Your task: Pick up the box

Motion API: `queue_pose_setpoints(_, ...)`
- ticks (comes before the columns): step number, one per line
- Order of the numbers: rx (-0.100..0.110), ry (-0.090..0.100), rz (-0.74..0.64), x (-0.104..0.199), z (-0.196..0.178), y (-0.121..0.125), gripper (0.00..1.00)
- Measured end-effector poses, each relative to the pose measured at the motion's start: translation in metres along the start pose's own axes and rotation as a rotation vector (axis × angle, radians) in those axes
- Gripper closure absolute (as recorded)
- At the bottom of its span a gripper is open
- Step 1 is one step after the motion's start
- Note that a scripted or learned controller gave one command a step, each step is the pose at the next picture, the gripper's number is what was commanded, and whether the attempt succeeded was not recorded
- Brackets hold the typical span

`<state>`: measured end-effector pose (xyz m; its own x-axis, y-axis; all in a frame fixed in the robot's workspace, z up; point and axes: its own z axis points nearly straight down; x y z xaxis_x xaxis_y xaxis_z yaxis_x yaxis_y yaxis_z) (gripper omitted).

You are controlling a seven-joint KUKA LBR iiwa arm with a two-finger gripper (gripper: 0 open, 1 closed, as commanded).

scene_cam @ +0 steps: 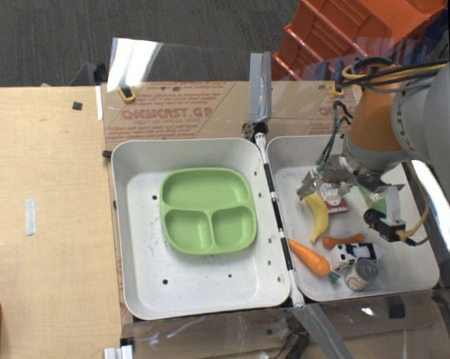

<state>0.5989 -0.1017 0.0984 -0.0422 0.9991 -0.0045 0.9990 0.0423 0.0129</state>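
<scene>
Two white bins sit on a pale wooden bench (48, 220), cardboard behind them. The left bin (131, 239) holds a green divided plate (208, 210). The gripper (323, 184) is low in the right bin (423, 278), touching the small red-and-white box (335, 201) beside a banana (317, 216) and carrot (309, 257); its grip I cannot tell.

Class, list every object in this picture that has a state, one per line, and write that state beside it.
Plate: upright, flat in the left bin.
Banana: lying in the right bin, below the claw.
Carrot: lying by that bin's left wall.
Box: in the right bin, partly under the claw.
Claw: low over the box.
</scene>
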Motion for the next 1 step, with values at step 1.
queue_pose_setpoints(1,0.002,0.000,0.074,-0.0015,0.0001,-0.0753,0.00)
